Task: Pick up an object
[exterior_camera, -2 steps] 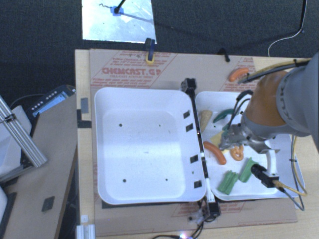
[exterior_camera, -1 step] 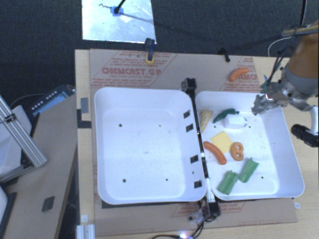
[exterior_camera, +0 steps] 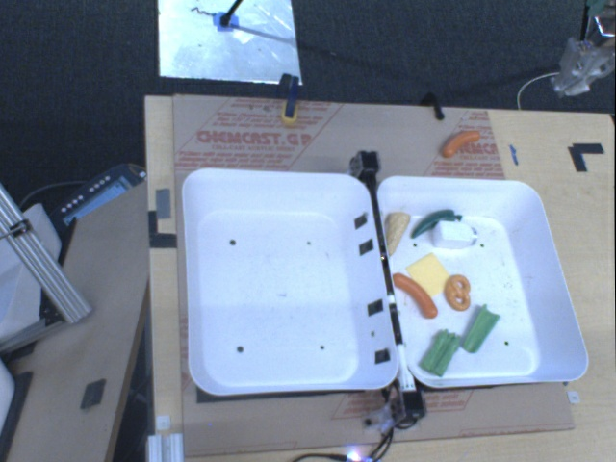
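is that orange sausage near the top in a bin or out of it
Out. The orange sausage lies on the cardboard sheet, beyond the right bin's far rim.

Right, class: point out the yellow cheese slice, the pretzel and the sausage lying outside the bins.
yellow cheese slice (exterior_camera: 429, 274), camera view, its centre
pretzel (exterior_camera: 458, 292), camera view, its middle
sausage (exterior_camera: 461, 142), camera view, mid-length

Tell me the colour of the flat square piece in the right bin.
Yellow: the square piece lies flat mid-bin beside the sausage, clearest in the camera view.

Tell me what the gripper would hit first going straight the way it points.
Likely the dark carpet behind the tan wooden bench: the silvery metal gripper seems to point down there, but depth is unclear.
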